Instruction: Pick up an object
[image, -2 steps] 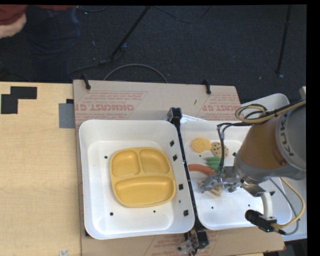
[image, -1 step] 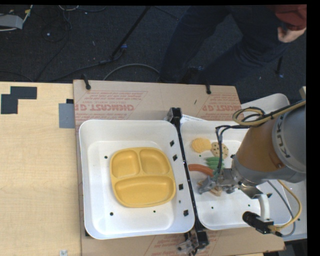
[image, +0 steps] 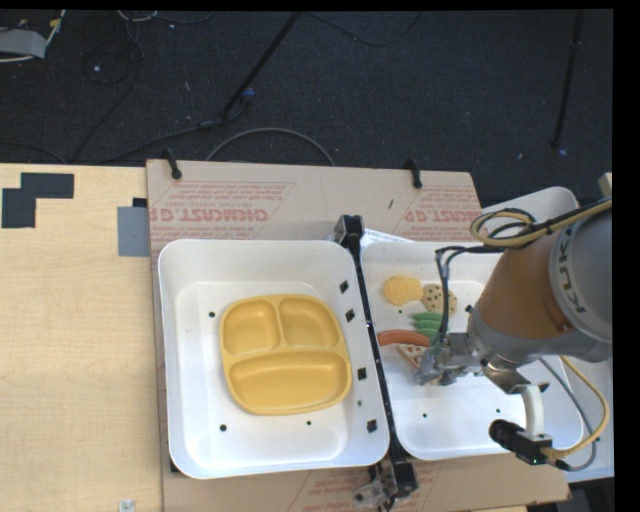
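Note:
In the right bin (image: 450, 440) several small toy foods lie near the far left: a yellow round piece (image: 402, 290), a beige cookie with dark chips (image: 433, 296), a green piece (image: 428, 323), a red-orange hot dog (image: 404, 339) and a pizza-like slice (image: 411, 353). My gripper (image: 432, 373) hangs low over the bin just right of the slice and hot dog, pointing left. The wrist hides its fingers, so nothing can be made out between them.
The left bin (image: 190, 400) holds a yellow three-compartment plate (image: 285, 352). A black divider (image: 365, 340) with clips runs between the bins. The arm's grey and orange body (image: 540, 300) covers the right bin's right half. Cardboard lies beneath both bins.

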